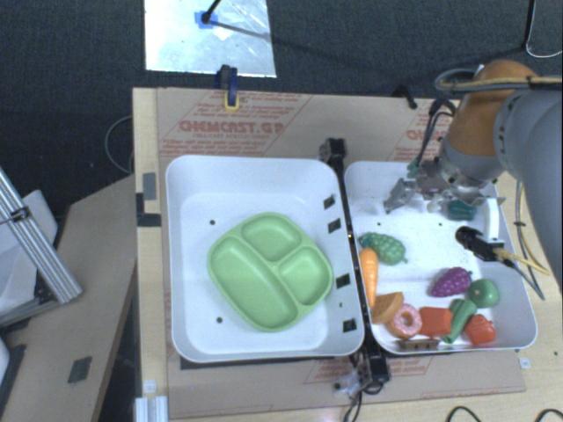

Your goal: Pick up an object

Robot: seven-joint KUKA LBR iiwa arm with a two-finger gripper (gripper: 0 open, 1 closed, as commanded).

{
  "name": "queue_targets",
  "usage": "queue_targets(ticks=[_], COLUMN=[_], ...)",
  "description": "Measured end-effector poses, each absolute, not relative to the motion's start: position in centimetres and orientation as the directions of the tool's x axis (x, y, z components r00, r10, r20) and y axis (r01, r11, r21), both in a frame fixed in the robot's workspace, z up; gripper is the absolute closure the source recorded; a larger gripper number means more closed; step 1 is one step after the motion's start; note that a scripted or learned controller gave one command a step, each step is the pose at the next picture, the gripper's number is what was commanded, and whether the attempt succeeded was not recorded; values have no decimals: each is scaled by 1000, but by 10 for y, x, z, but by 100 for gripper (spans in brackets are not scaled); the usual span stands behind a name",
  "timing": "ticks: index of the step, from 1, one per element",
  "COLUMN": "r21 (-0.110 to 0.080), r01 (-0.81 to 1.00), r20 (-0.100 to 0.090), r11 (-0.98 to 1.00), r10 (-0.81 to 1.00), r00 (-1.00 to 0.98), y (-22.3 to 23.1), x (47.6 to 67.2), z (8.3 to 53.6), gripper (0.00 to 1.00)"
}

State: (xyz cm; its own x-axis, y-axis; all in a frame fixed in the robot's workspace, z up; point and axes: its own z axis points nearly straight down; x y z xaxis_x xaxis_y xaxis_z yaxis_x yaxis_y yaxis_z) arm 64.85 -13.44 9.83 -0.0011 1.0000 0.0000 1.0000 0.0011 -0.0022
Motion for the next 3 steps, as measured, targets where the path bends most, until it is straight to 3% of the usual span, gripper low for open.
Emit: queue_targets(ticks=[1,2,3], r21=[0,5,8], r01=[1000,1000,1000], r20=[0,0,-2], r11=[2,2,0], r10=[1000,1000,1000], r00=[-2,-2,0], y=[-134,-134,-143], x=[649,651,651], z=[84,97,157], gripper=[0,100,100])
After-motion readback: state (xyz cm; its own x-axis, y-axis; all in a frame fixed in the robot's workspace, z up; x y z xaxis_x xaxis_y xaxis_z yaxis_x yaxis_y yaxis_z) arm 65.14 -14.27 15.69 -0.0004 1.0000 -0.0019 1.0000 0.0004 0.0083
